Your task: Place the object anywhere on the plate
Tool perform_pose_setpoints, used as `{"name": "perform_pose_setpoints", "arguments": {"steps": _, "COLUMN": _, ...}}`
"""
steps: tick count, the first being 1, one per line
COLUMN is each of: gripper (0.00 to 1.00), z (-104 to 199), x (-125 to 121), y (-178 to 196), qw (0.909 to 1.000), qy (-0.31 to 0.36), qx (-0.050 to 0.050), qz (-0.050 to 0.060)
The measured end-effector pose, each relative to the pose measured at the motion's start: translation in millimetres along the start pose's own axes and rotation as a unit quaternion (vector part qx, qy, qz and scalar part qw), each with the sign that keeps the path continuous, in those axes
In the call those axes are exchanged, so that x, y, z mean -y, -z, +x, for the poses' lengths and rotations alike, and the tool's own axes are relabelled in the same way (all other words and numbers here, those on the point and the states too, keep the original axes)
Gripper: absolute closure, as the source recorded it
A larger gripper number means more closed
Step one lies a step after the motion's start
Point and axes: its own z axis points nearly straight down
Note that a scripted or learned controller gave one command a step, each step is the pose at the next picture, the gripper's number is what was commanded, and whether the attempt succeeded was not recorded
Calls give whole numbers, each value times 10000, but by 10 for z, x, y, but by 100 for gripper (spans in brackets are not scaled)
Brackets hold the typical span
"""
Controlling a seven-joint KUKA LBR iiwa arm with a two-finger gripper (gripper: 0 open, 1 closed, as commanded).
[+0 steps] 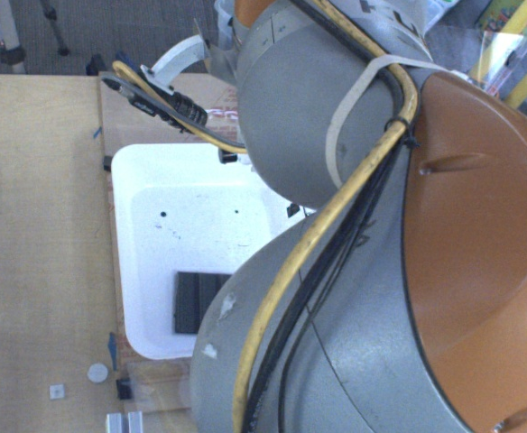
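The grey arm (336, 106) with its orange band (480, 242) covers most of the camera view from the right. Left of it one white bin (146, 206) shows. A flat black rectangular object (196, 300) lies on the bin's floor near its front, partly hidden by the arm. The arm hides whatever lies to the right of that.
The wooden bench top (38, 242) stretches to the left of the bin. Small bits lie near the bin's front left corner: a grey disc (97, 373) and a small square piece (57, 391). A cable bundle (155, 102) runs above the bin's far edge.
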Motion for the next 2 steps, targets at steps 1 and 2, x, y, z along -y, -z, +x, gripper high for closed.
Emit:
{"name": "perform_pose_setpoints", "arguments": {"steps": 1, "gripper": 100, "z": -1273, "x": 226, "y": 460, "qw": 10000, "qy": -36, "qx": -31, "qz": -14}}
{"name": "perform_pose_setpoints", "arguments": {"steps": 2, "gripper": 100, "z": -792, "x": 158, "y": 343, "qw": 9993, "qy": 375, "qx": -16, "qz": -11}}
